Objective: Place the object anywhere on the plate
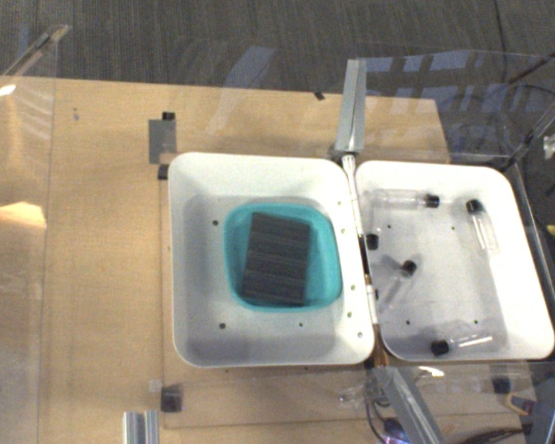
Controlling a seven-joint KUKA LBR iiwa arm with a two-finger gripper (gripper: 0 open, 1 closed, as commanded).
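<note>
Dark grey ribbed rectangular block [277,258] lies flat, slightly tilted, on the square teal plate [326,276] in the left white bin [194,276]. Its top carries four crosswise ridges.

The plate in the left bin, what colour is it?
Teal, or turquoise; the plate shows in the camera view.

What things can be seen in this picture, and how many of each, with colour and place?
bench: 1, light wood, under both bins
left bin: 1, white, centre of view
right bin: 1, white, beside the left bin
plate: 1, teal, inside the left bin
dark block: 1, dark grey, ridged, lying on the plate
tubes: 4, clear with black caps, scattered in the right bin
metal post: 1, grey, behind the seam between the bins
</note>
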